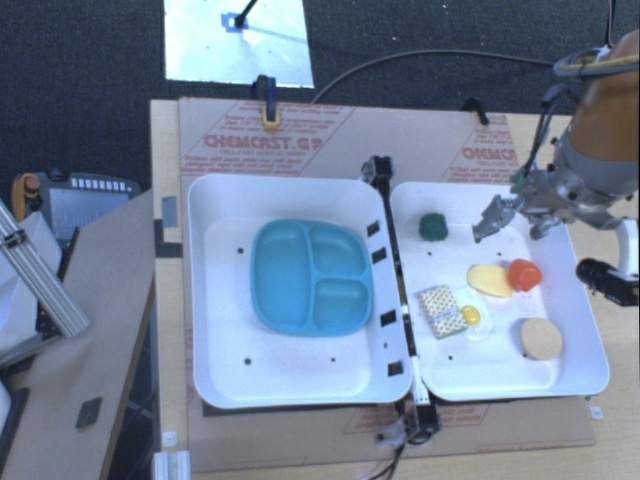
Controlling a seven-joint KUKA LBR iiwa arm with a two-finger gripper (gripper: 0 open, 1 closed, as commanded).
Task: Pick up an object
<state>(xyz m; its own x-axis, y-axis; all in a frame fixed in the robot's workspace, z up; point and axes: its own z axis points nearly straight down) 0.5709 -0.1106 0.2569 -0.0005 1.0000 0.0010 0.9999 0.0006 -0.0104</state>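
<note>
Two shallow white bins sit side by side; we take the right bin [598, 368] as our landmark. Above its far half hangs the gripper [497, 218], its two fingers slightly spread and pinching nothing. Toward the bin's far left corner, just left of the gripper, lies a small dark green lumpy object [432, 227], apart from the fingers. We see it as roundish, so no long axis or heading can be told.

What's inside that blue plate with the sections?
Nothing that I can see: the blue plate lies in the left bin and its three sections show bare blue. What is under the plate is covered. The food pieces lie in the right bin.
</note>
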